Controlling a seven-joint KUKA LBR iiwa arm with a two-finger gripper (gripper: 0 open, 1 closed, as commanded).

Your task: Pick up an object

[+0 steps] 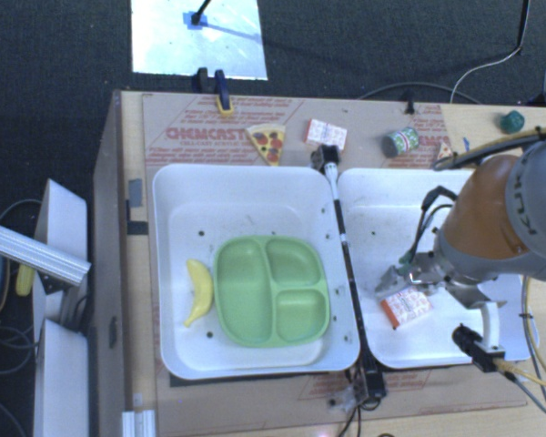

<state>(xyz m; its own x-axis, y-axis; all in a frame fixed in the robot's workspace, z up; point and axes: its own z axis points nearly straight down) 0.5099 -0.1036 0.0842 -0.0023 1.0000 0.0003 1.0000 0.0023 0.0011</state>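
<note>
Arm (510, 217) tops the view, low in the right bin (382, 198); gripper (409, 276) sits just above the red-and-white carton (406, 308), fingers can't tell. You want a centred, straight drop onto that carton. Left bin (177, 244): green plate (273, 289), banana (198, 291) at its 9 o'clock. Board at 12 reads CHEMCAST

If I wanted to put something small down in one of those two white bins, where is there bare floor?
Left bin: a bare strip along the far wall, above the green divided plate and banana; its near half is crowded. Right bin: bare floor at the far-left, beside the divider. It is crowded around the orange-and-white box, where the gripper hovers.
</note>
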